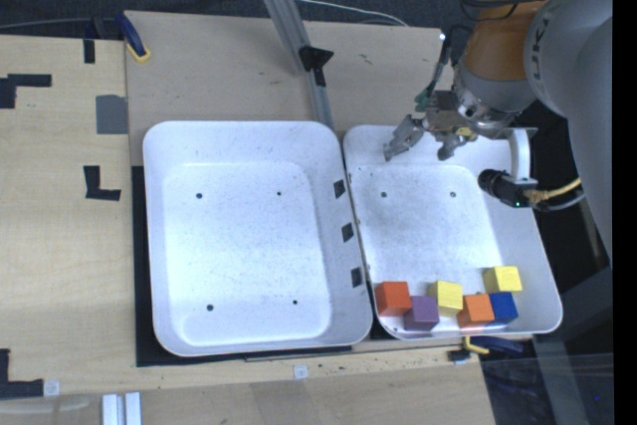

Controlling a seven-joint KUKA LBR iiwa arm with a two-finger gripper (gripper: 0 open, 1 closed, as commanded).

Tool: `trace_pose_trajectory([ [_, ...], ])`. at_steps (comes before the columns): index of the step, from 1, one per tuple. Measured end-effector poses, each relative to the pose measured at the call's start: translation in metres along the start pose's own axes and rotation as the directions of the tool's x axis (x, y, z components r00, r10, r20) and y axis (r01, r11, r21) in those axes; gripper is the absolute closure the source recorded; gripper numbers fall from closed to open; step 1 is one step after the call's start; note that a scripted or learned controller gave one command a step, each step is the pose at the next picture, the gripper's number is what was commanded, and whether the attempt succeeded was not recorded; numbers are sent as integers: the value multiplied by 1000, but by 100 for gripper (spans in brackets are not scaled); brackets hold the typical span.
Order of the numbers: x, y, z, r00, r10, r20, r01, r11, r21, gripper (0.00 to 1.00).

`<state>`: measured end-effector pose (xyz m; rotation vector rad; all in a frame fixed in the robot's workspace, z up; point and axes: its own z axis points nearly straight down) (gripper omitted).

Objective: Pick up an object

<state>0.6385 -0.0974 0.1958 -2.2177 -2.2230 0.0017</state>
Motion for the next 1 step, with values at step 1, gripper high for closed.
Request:
trace_pose_trajectory([
  [1, 82, 0, 4, 1000, -6, -3, 6, 1000, 1, 0],
])
